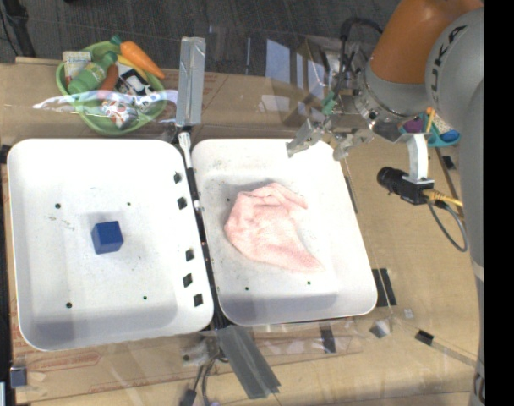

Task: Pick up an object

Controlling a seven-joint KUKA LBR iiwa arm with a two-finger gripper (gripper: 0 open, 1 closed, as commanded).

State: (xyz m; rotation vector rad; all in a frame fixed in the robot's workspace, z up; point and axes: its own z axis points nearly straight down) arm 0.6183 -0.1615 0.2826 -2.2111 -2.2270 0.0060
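Brown cardboard covered the desk (pixel 265 91) beneath two shallow white bins set side by side. The left bin (pixel 37 252) held a small blue cube (pixel 107 236), lying left of its middle. The right bin (pixel 350 260) held a crumpled pink cloth (pixel 270 227), spread across its middle.

My tool (pixel 320 144) hung over the far edge of the right bin, near its far right corner, with its two fingers spread apart and nothing between them. The pink cloth lay nearer the camera than my tool and a little to the left, close by but not touching it. The blue cube sat well apart from my tool, across the divide in the other bin.

Beyond the left bin, on the far left of the desk, stood a green bowl (pixel 101 118) heaped with toy items, an orange carrot (pixel 139 57) among them. My arm (pixel 426 32) came in from the right, its orange band showing above the wrist.
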